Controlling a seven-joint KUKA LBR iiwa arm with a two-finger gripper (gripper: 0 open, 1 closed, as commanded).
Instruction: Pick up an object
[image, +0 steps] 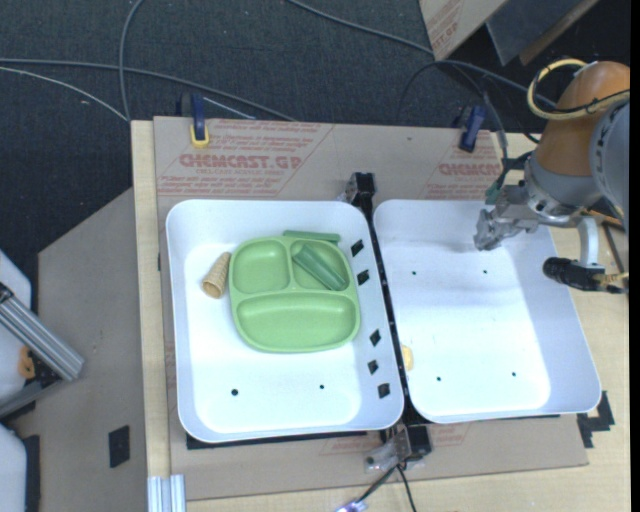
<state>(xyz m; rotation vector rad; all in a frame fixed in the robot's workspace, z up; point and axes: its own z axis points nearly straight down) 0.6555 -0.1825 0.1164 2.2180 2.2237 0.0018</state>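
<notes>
Two shallow white bins side by side on a printed brown board, the left bin (190, 330) and the right bin (560, 340) nearly touching along a black divider. Lying in the far half of the left bin: a light green divided plate (290, 320). Resting tilted in its far right compartment: a darker green elongated piece (322, 266). Tucked against the plate's far edge: a flat dark green strip (312, 237). Just beside the plate's left rim, on its side: a small tan cone (215, 274). Hanging over the far left part of the right bin, well apart from the plate and cone: the gripper (490, 232), pointed down from the grey and orange arm (585, 120). Open or closed: cannot tell, too blurred. Clipped to the board's far edge: two blue clamps (200, 128).
</notes>
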